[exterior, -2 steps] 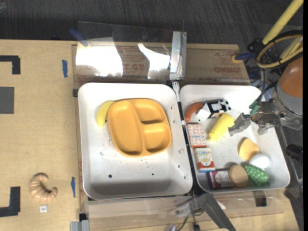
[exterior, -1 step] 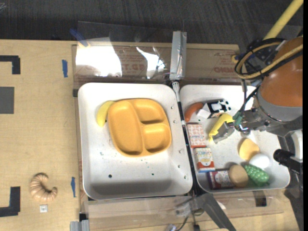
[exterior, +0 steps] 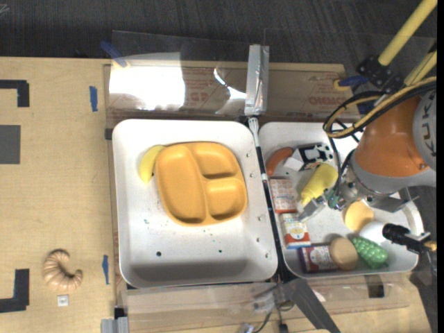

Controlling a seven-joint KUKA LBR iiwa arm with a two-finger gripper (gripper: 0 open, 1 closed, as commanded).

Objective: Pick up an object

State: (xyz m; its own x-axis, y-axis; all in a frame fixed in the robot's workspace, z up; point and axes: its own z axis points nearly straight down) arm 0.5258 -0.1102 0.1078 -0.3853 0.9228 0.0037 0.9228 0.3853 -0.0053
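The right bin holds several small items. Among them are a yellow squeeze bottle lying at a slant, a pale yellow lemon-like ball, a tan round piece, a green knobbly piece, a dark can and small cartons. My gripper hangs low over this bin, beside the lower end of the yellow bottle and left of the lemon. The grey wrist and the orange band cover the bin's right middle.
The left bin holds an orange divided tray with a yellow curved piece at its left edge. A tan curled toy lies on the bench outside the bins. A black part juts over the right bin's lower right.
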